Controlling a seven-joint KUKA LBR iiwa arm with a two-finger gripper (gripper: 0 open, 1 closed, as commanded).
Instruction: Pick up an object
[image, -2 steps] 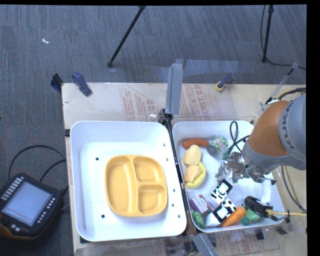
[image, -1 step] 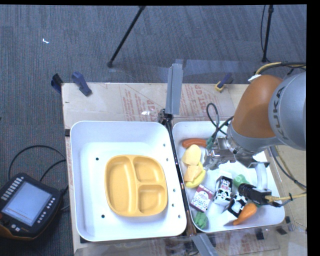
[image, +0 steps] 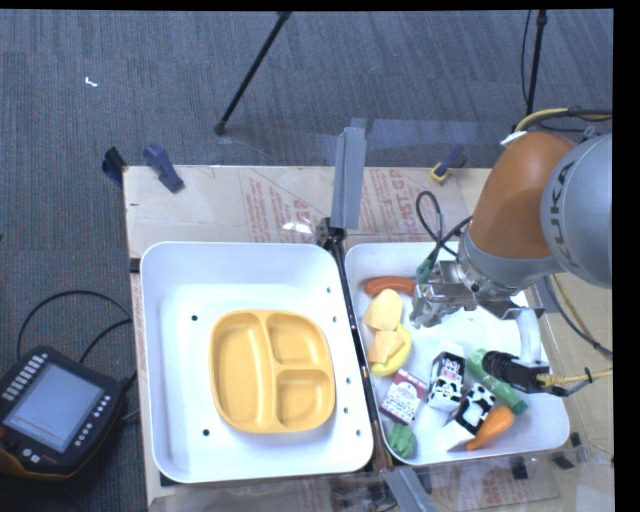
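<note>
I had the grey two-finger gripper low in the right white bin, nothing visibly held; its spread I couldn't tell. Just beside it sat the pale yellow toy food pieces, with the orange sausage-shaped toy near. Pick not yet made.

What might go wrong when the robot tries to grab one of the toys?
1. The toys in the right bin lie packed close. The tool hangs beside the yellow pear, so it may bump the hot dog or the banana instead of gripping one.
2. The pear looks round and smooth, so it may slip out.
3. The black cable near the tool might snag.
</note>
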